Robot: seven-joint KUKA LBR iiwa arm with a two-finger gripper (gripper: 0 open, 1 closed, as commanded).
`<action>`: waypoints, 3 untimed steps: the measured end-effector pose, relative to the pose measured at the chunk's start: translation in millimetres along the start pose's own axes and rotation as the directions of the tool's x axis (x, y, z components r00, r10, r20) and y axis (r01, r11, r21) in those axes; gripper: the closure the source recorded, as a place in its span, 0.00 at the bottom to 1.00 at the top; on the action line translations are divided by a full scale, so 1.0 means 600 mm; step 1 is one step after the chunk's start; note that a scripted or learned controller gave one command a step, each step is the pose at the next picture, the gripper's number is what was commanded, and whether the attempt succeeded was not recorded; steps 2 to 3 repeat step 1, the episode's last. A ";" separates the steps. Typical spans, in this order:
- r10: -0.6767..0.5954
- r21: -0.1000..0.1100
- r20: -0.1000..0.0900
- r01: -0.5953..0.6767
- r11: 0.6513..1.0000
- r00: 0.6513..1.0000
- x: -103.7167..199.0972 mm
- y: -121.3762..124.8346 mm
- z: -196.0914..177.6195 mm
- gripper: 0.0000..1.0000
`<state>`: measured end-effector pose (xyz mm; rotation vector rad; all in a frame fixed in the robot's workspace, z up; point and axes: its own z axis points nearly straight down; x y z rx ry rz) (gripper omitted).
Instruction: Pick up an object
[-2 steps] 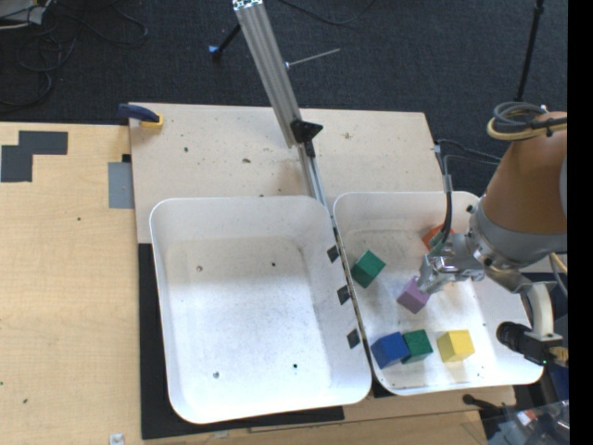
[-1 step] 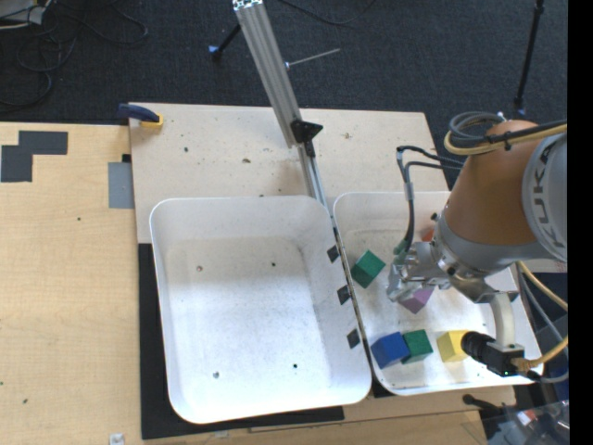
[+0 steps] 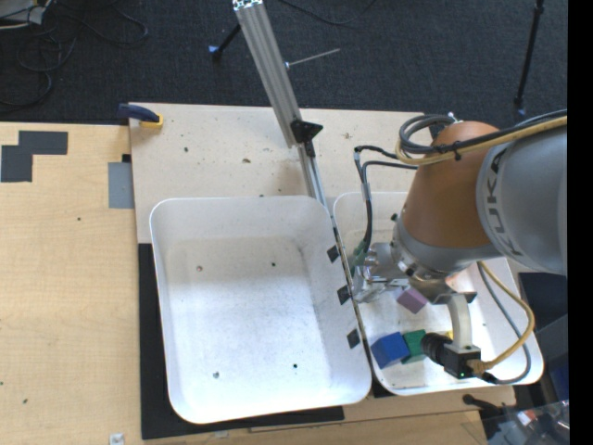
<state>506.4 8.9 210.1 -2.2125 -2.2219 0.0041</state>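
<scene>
- A small blue block (image 3: pixel 389 349) sits in the right bin (image 3: pixel 528 364), near the bin's front left corner.
- Just beside it, on its right, is a green block (image 3: pixel 414 344). The two look like they touch.
- A small purple block (image 3: pixel 412 298) is a bit farther back in the same bin, above the blue and green ones in the picture.
- The purple block is tilted, and it sits right under the arm's wrist.
- The left bin (image 3: pixel 185 248) is big and white, with only little dark specks on its floor.
- A long silver bar (image 3: pixel 278 82) leans over the bench and comes down between the two bins.
- A small blue and yellow clamp (image 3: pixel 141 114) lies at the far left corner of the bench.
- The big grey and orange arm (image 3: pixel 463 202) hangs over the right bin and hides much of it.
- The gripper (image 3: pixel 384 276) is low over the right bin, close to the purple block.
- The arm covers the gripper's tip, so I cannot tell if it is apart or together.
- I cannot tell if it touches or holds any block.
</scene>
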 end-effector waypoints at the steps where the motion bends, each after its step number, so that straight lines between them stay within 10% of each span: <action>1: 0.000 -0.002 0.000 0.000 1.000 1.000 0.087 0.010 0.008 1.00; 3: 0.000 -0.002 0.000 0.000 1.000 1.000 0.087 0.010 0.008 1.00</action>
